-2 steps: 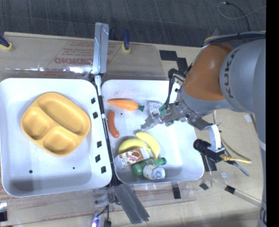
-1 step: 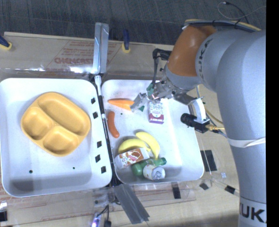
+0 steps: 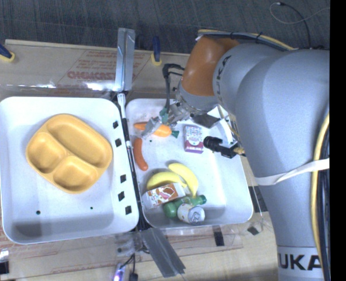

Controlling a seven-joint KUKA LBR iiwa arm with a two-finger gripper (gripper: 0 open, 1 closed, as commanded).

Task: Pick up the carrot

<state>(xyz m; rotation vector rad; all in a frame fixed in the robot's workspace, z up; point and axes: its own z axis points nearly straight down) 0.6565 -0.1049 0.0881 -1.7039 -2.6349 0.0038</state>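
Smooth white plastic bins (image 3: 20,215); glossy yellow plastic divided tray (image 3: 68,151); matt grey arm casing (image 3: 284,110) with satin orange band (image 3: 203,66); glossy plastic banana (image 3: 184,177); brown printed cardboard (image 3: 91,66) beyond gripper.

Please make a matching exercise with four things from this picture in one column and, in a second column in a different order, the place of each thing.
Things:
1. yellow tray
2. carrot
3. bananas
4. gripper

Places:
A. in the right bin, near its far end, just below the gripper
B. over the far end of the right bin
C. in the left bin
D. in the right bin, toward its near end, above the bottles

Right pairs: 1-C, 2-A, 3-D, 4-B
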